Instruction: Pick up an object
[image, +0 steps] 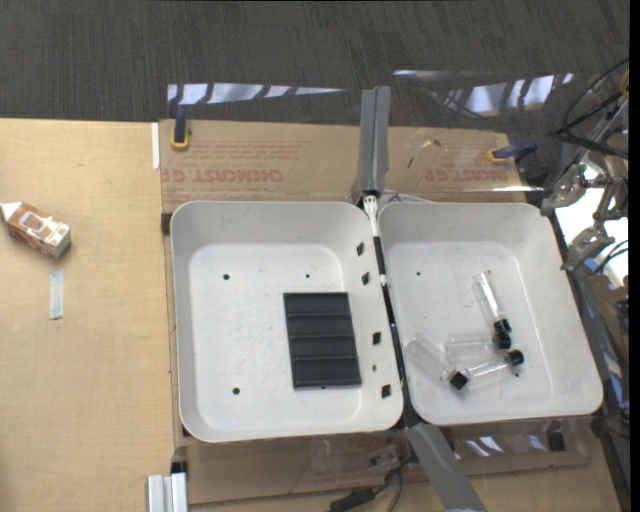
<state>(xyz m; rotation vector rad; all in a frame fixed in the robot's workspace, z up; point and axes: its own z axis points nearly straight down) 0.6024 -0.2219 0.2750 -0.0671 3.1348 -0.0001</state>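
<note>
Pincer: whether it is apart or together cannot be told, and nothing in either bin is seen to be held or touched
Left bin (190, 300): a shallow white tray, set on the left half of the cardboard sheet (250, 170)
Black block (322, 340): a flat ribbed rectangle, laid on the floor of the left bin a little right of its middle and clear of every wall
Block's long axis: run from the far side of the bin toward the near side, with the near end turned slightly to the right
Right bin (560, 300): a matching white tray, placed just beside the left bin, the two rims touching along the middle
Clear tubes (470, 350): a small cluster with black caps, gathered in the near right part of the right bin
Upper tube (487, 297): laid almost far to near, its black cap pointed toward the near edge
Lower tube (480, 372): laid nearly crosswise, its black cap pointed left
Worktop (90, 400): pale wood, seen to the left of the bins
Small carton (38, 230): orange and white, left on the worktop well apart from the bins
Pale strip (56, 295): laid on the worktop near the carton
</note>
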